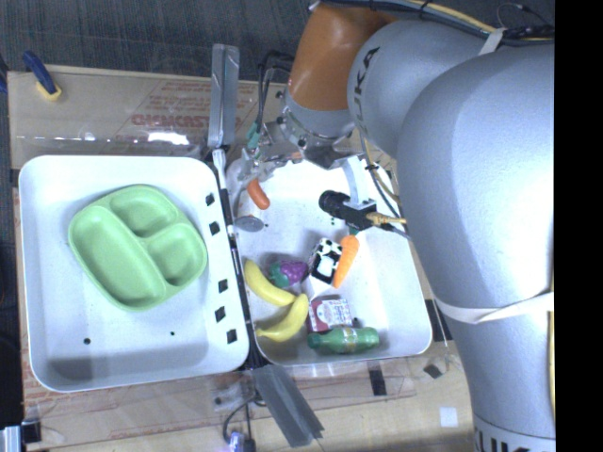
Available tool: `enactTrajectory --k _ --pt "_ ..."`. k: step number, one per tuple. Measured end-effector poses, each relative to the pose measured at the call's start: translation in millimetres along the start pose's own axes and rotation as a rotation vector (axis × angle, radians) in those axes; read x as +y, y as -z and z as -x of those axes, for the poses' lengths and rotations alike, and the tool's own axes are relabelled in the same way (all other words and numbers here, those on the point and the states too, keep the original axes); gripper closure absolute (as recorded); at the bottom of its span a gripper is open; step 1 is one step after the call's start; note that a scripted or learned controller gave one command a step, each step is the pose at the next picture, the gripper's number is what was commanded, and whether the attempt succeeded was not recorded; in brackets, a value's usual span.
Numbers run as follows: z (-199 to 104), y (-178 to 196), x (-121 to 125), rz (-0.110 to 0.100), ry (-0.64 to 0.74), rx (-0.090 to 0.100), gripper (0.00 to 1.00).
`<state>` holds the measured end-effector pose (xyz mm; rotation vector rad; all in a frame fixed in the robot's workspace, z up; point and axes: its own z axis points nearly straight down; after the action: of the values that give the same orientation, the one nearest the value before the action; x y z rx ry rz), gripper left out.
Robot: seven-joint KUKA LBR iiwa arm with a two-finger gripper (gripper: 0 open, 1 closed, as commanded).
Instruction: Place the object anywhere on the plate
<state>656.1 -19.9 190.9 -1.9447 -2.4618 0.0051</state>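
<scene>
Small orange sausage (257,195) pinched between the fingers of the gripper (252,179), lifted above the far left corner of the right bin (411,295) (just beside the divider). Green plate (138,244) well apart, left, in the left bin (47,328).

Bright, even overhead light; both bins (57,347) read near-white, and the left one is close to clipped around the plate (138,245). Glare streak on the clear sheet just above the left bin, soft short shadows under the plate and the arm (471,177). Focus is slightly soft overall, the arm's big grey link nearest the lens is blurriest, and the backdrop above the bins stays dark.
</scene>
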Motion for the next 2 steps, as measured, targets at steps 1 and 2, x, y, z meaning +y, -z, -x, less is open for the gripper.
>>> enactTrajectory --k 1,2 --pt "-93.8 0.3 -10.6 0.0 0.292 -0.001 1.0" --pt "-93.2 0.3 -10.6 0.0 0.291 -0.002 0.0"
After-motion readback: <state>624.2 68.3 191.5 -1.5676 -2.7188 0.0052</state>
